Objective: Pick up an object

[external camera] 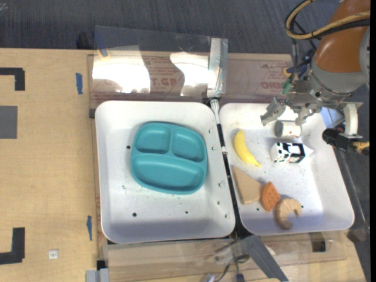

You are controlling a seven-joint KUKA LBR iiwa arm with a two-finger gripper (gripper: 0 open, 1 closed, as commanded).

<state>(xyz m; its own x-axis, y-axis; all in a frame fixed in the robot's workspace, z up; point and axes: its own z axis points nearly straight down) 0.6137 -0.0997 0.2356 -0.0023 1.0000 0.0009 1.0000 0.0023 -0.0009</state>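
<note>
My gripper [288,115] hangs over the back of the right bin [329,210], its two grey fingers spread apart with nothing between them. Just below it stand a small white cylinder [287,128] and a black-and-white patterned object [289,152]. A yellow banana [245,148] lies to the left of those. Near the bin's front lie a tan wedge [247,185], an orange piece [269,196] and a round beige piece [287,211].
The left bin [111,216] holds a teal divided plate [169,157]. A clear plastic panel [155,66] stands behind the bins. The arm's orange band [346,28] and yellow cables [311,13] rise at the top right.
</note>
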